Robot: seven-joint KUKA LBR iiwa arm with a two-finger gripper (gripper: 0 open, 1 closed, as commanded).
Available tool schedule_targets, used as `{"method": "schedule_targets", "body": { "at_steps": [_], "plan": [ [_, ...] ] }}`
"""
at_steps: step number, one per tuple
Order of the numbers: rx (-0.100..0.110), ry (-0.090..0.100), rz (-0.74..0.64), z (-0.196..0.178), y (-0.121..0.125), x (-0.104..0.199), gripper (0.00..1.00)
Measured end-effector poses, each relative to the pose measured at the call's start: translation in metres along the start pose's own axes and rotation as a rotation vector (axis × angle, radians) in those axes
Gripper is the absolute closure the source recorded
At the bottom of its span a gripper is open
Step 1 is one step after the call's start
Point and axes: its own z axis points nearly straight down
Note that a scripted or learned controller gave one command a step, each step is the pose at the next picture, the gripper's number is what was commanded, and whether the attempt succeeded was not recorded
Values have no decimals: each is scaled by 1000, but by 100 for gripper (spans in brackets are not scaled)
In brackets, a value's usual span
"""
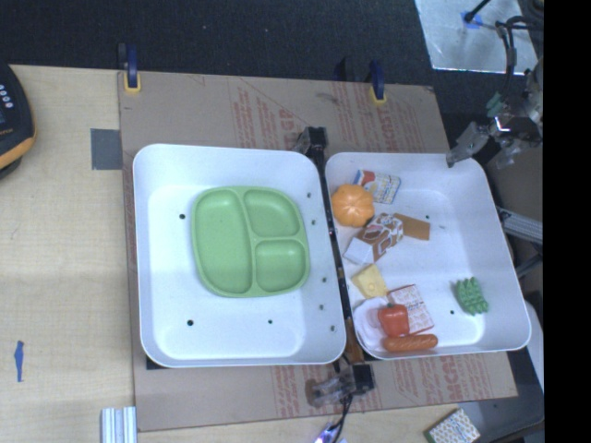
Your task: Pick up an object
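The grey two-finger tool [503,127] sits at the view's right edge, just beyond the far right corner of the right shallow white bin [480,197]; whether it is open or closed cannot be told. Inside that bin, things crowd the left wall: a round orange fruit [352,205], a yellow cheese wedge [369,281], a red pepper [393,320] and a sausage [410,343]. A green lumpy toy [471,295] lies alone near the right rim, with bare floor around it. The left white bin [166,275] carries a pale green sectioned plastic plate [249,241]. Red print on the cardboard sheet [268,109] covering the tabletop is unreadable.
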Motion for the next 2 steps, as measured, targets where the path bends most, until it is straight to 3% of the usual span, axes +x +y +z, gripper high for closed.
{"method": "schedule_targets", "body": {
  "at_steps": [1,2],
  "plan": [
    [16,5,0,141,-42,-3,0],
    [-1,1,0,162,14,-4,0]
  ]
}}
